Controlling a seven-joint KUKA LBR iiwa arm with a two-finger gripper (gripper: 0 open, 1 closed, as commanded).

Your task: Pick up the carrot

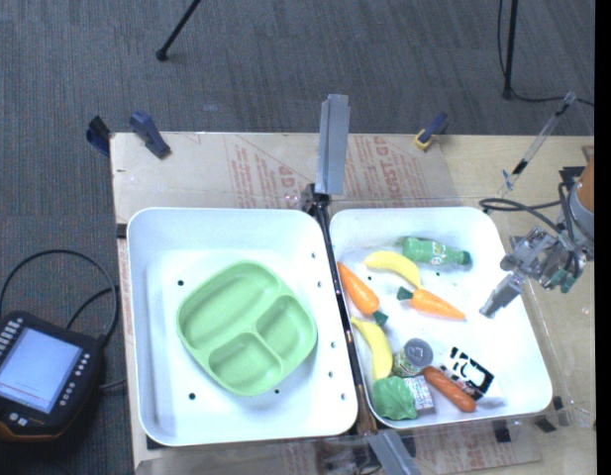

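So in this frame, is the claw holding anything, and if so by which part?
Nothing is held. The claw hangs over the right bin's right edge, apart from both carrots, with nothing between its fingers.

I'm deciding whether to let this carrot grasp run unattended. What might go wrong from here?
Two carrots lie in the right bin: one mid-bin, another hard against the left wall, so the target is ambiguous. A banana lies close to the middle carrot's leafy end and may be nudged. The gripper sits over the bin's right rim, so a descent there risks striking the wall.
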